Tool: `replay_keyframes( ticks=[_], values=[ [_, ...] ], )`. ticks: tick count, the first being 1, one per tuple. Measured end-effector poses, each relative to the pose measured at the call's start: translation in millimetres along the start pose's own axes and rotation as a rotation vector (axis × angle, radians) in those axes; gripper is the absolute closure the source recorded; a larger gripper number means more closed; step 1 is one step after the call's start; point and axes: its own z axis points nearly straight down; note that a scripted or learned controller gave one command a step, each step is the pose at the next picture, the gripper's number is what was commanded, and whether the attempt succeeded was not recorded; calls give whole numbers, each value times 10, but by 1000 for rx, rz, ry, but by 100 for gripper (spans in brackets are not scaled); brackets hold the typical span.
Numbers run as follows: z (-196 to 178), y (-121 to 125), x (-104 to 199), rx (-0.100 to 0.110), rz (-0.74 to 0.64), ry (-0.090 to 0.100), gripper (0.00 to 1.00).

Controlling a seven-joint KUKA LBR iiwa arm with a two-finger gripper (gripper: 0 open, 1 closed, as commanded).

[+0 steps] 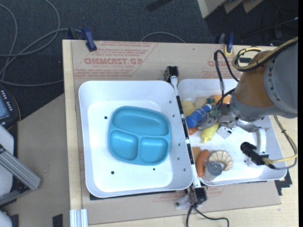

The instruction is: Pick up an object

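Note:
My gripper point(214, 120) reaches down into the right bin point(265, 171), in among a pile of small toys. A blue bottle point(197, 117) lies just to its left, touching or nearly touching it. A yellow piece point(209, 133) lies right below the gripper. The grey wrist and orange band point(253, 86) hide the bin's upper right part.
The left bin point(92, 141) holds a blue divided plate point(139, 134). In the right bin's near part lie an orange sausage-like toy point(202, 159), a tan ribbed shell shape point(223, 157) and a grey disc point(213, 169). Another yellow toy point(188, 108) sits by the divider.

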Motion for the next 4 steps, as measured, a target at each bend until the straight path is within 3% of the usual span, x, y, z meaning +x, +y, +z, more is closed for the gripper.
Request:
replay_keyframes(
  ticks=[1, 2, 3, 4],
  values=[
    [-157, 42, -33, -22, 2, -8, 100],
    [-925, -94, 715, 19, -11, 18, 100],
    [-879, -102, 670, 25, -5, 16, 0],
    [-860, 606, 328, 17, -5, 13, 0]
  ],
)
